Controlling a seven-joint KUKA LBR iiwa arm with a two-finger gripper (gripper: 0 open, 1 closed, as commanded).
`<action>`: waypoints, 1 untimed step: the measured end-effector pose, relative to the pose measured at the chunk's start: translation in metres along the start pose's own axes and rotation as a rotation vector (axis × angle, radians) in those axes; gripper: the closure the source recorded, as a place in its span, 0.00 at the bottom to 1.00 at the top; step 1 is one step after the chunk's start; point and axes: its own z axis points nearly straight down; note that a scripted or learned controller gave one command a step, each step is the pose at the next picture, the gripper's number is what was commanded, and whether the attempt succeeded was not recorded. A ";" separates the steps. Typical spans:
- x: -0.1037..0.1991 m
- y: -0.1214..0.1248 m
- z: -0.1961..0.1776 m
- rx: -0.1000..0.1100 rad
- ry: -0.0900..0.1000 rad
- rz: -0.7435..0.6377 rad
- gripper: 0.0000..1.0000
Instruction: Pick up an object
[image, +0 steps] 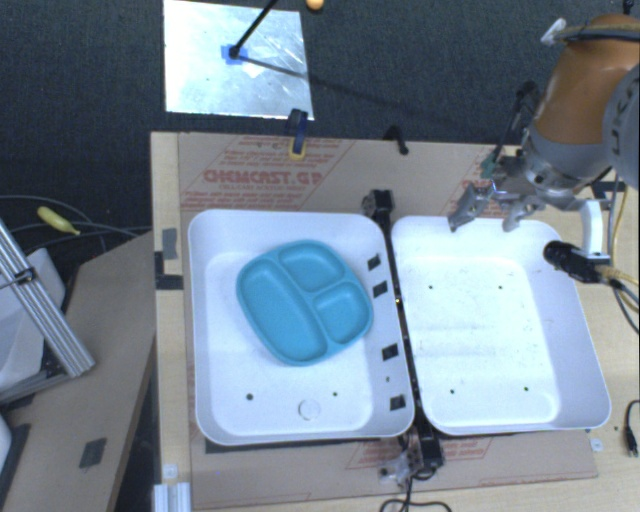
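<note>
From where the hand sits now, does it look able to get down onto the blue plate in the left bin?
Probably yes. The blue plate lies flat and alone in the left bin, with nothing over it. The hand hangs above the right bin's far edge, so it would have to cross the divider between the bins first.

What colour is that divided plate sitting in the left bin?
Light blue all over. The divided plate shows plainly in the camera view, lying in the left bin.
</note>
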 end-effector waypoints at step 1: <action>0.008 -0.056 0.000 0.004 0.001 0.002 0.00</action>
